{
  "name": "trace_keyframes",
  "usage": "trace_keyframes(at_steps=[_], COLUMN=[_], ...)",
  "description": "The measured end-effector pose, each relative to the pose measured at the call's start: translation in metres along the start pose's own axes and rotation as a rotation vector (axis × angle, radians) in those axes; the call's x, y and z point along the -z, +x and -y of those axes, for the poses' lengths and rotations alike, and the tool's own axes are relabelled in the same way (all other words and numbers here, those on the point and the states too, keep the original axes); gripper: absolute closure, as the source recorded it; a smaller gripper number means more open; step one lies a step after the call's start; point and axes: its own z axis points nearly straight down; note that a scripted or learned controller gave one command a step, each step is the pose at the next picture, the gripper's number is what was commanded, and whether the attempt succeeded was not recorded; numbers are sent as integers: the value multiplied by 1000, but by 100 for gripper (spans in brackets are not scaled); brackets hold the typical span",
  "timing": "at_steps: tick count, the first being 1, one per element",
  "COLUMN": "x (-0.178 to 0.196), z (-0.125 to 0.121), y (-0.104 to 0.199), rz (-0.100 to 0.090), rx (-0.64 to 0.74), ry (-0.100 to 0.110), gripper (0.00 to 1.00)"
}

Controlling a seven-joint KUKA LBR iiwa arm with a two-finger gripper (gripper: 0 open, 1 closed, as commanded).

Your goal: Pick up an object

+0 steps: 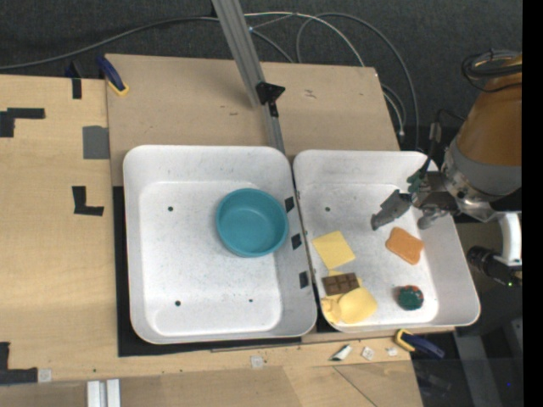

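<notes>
My gripper (406, 218) hangs over the right bin (356, 172), near its right side, open with nothing between its fingers. Just below it lies an orange block (405, 246). A flat yellow square (333, 249) rests to the left of that block. At the bin's front sit a brown bar (340, 283), a yellow lump (355, 305) and a small dark green ball (410, 297). A blue bowl (250, 221) stands in the left bin (161, 176).
A metal pole (246, 53) slants down to the divide between the bins. Cables (339, 28) run across the back of the bench. The arm's orange band (496, 134) rises at the right edge.
</notes>
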Motion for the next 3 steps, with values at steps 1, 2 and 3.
trace_keyframes(at_steps=[1, 2, 3], x=[0, -51, -107], z=[0, 10, 2], y=[0, -1, 2], rz=[0, 0, -1], rx=[0, -2, -1], ry=[0, 5, 6], gripper=[0, 0, 0])
